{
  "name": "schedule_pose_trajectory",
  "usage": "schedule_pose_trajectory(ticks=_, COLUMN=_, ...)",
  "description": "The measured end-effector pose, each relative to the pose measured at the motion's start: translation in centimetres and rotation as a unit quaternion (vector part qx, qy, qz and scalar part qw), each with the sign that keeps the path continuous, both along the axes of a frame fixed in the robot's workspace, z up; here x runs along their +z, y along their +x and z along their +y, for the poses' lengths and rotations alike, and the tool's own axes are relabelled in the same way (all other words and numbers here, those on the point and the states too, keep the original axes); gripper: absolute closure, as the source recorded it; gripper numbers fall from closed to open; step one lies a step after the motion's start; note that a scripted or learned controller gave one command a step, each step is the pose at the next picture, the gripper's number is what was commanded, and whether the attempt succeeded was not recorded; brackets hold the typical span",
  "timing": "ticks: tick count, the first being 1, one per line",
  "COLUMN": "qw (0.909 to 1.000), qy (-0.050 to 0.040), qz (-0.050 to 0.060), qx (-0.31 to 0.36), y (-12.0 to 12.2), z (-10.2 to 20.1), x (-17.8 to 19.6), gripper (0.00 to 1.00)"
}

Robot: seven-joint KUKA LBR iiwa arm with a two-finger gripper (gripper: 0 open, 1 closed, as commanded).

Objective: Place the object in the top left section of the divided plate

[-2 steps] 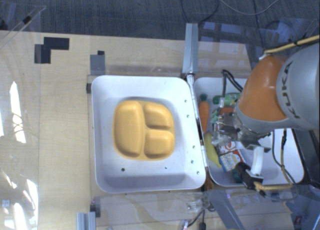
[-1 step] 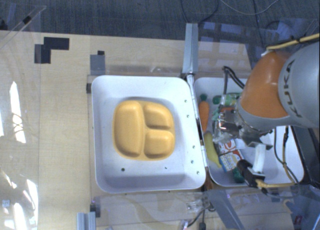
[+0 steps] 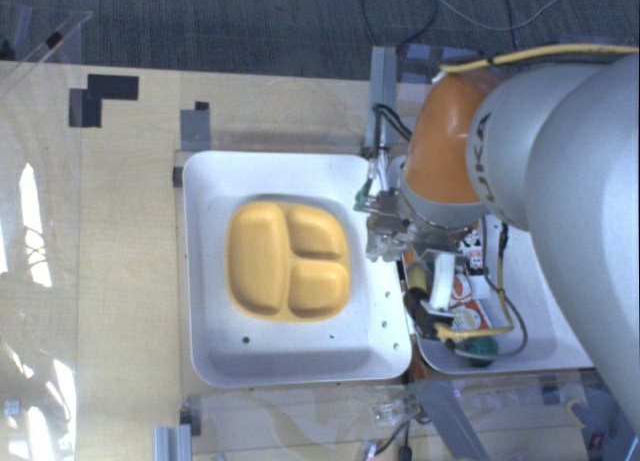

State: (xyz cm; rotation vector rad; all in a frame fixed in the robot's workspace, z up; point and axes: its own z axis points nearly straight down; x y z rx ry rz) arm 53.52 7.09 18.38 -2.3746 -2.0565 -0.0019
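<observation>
Though the jaws' state cannot be told, a yellow divided plate (image 3: 288, 259) lies in the pale bench's (image 3: 110, 349) left bin (image 3: 215, 349).

arm: our grey arm (image 3: 570, 149) reaches in from the right | wrist: we see the orange band (image 3: 445, 144) curving downward | gripper (image 3: 384, 234): hangs at its left end

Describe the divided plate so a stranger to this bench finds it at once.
Of the two white bins on the bench, take the left bin, away from the grey arm. In its middle lies the divided plate, a rounded slab with one long hollow on its left and two smaller ones on its right. Its mustard yellow sets it apart from the white around it.
</observation>
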Motion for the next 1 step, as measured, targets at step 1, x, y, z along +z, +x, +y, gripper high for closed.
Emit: schedule_pose_trajectory(ticks=1, qw=0.988, qy=-0.0002, qz=-0.001, qx=-0.155, y=4.06, z=0.32, x=3.29, gripper=1.0)
